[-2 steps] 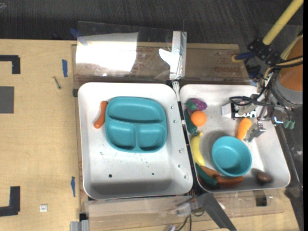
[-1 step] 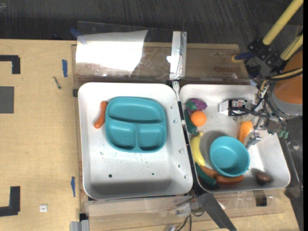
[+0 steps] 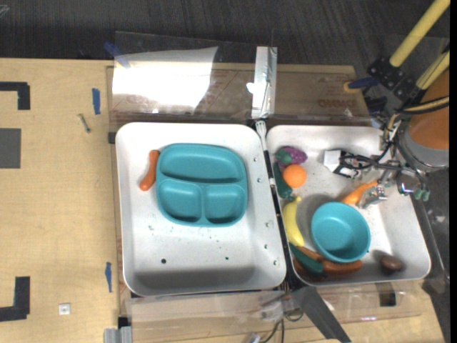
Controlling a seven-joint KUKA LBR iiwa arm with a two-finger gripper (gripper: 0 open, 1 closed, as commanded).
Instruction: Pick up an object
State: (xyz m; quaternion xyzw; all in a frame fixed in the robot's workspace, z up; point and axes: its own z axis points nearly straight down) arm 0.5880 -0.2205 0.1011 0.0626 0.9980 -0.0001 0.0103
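The right bin holds a teal bowl, a yellow banana, an orange ball, purple grapes, a green piece, a brown lump and a red sausage under the bowl's near rim. An orange carrot-like piece lies just beyond the bowl. My gripper reaches in from the right over the bin's far right part, close above the carrot-like piece. Cables and metal parts clutter its tip.
The left bin carries a teal divided plate and an orange stick-shaped toy beside the plate's left edge. A divider ridge separates the bins. Yellow poles stand at the far right.
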